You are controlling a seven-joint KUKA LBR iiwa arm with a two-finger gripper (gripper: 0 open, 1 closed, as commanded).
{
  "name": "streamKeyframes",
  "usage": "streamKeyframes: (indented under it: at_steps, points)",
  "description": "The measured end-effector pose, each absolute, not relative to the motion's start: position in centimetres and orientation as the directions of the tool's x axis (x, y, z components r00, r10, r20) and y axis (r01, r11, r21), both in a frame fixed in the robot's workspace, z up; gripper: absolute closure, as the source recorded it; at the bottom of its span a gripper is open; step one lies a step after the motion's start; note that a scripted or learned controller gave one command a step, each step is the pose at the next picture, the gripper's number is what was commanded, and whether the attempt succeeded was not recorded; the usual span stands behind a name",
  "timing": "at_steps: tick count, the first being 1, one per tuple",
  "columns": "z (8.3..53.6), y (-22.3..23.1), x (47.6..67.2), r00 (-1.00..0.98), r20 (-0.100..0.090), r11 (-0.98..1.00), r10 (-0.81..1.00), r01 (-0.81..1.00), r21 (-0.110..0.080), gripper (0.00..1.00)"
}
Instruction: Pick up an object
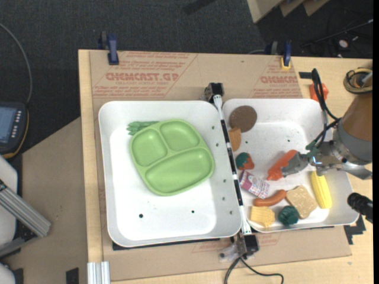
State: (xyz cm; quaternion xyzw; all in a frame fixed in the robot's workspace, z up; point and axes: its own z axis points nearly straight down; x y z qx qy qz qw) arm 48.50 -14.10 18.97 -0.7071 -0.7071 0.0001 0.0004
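Note:
The right bin (278, 114) holds several toy foods. An orange carrot (277, 167) lies tilted near its middle. My gripper (294, 165) reaches in from the right and sits low against the carrot's right side, at or touching it. Just right of the gripper lies a yellow corn cob (320, 189). Below it are a slice of toast (301, 200) and a sausage (269, 199). Whether the carrot is held cannot be made out.
A brown round patty (243, 117), an orange wedge (235, 138), a red and green piece (243, 160), a pink packet (256, 186), a cracker (263, 216) and a dark green piece (288, 215) also lie in the right bin. A green divided plate (172, 155) fills the left bin (118, 176).

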Motion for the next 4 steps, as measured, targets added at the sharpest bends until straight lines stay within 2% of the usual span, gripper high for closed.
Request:
streamKeyframes:
  at_steps: [1,2,3,4]
  points:
    - [8.4,-12.3,48.3,-0.001,-0.001,0.001,1.0,1.0,0.012,0.0]
    - [8.8,-11.2,56.6,-0.005,-0.003,0.005,1.0,1.0,0.011,0.0]
    - [10.1,-11.2,56.5,-0.001,-0.003,0.001,1.0,1.0,0.016,1.0]
    - [19.1,-3.3,59.3,-0.01,0.002,0.01,1.0,1.0,0.012,1.0]
